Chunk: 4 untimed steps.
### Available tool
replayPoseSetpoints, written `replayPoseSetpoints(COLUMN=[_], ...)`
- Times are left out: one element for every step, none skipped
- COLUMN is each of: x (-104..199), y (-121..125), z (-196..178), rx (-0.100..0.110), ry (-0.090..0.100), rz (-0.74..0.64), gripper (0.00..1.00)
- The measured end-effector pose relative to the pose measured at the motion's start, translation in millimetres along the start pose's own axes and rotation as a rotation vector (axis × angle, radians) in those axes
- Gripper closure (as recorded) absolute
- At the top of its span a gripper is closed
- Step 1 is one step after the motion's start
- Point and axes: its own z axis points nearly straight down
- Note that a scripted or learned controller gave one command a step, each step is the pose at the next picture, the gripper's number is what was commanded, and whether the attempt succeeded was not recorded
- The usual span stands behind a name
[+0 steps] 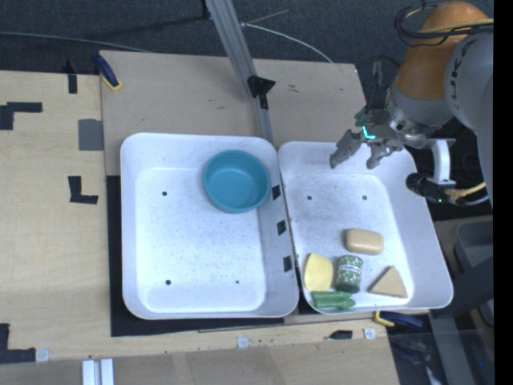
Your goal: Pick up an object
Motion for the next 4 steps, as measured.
replayPoseSetpoints(x=[0, -4, -9, -9], y=[0, -10, -12, -12], z=[-1, 52, 98, 125], rx=[-0.002, 0.003, 0.003, -0.002], ry=[0.0, -0.001, -0.001, -0.002], rz=[0.0, 0.001, 0.001, 0.0], gripper=[0.0, 0.0, 0.0, 0.0])
